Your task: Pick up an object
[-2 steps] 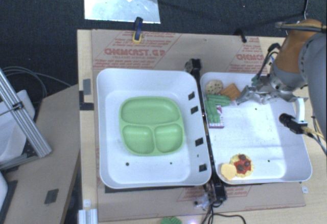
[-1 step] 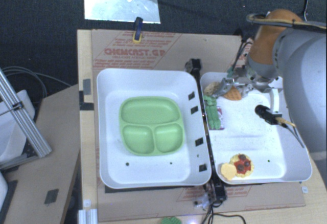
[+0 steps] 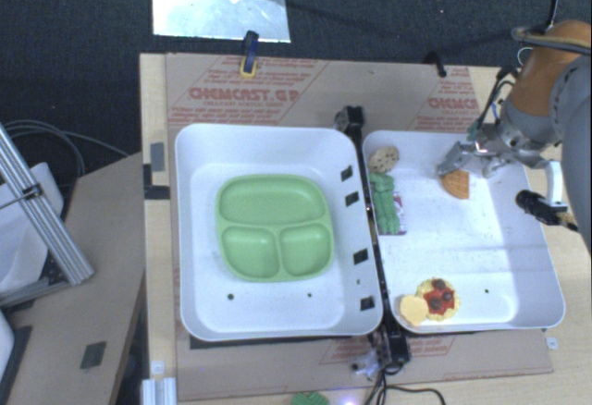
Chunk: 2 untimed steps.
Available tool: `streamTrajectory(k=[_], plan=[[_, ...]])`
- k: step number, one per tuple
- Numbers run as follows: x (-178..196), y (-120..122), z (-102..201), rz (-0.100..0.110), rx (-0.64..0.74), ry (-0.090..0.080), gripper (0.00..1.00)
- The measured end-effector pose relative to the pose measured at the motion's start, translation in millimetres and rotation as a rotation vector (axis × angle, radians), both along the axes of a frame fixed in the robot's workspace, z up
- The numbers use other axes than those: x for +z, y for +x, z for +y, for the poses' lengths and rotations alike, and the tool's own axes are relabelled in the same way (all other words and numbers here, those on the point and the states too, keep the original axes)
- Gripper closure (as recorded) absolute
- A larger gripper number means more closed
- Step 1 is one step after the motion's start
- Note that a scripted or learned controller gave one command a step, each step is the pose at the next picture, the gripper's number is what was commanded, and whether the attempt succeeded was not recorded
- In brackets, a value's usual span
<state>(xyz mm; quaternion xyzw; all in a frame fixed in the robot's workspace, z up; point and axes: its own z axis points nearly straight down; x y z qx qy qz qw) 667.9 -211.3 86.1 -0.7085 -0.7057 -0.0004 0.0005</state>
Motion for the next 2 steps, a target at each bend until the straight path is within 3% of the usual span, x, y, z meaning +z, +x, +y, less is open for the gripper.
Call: streamTrajectory(k=[1, 2], plan=[[11.6, 2.8, 4.2, -0.008, 0.011, -0.006, 1.0], [83.8, -16.5, 82.4, -0.011, 0.014, -0.001, 1.0]])
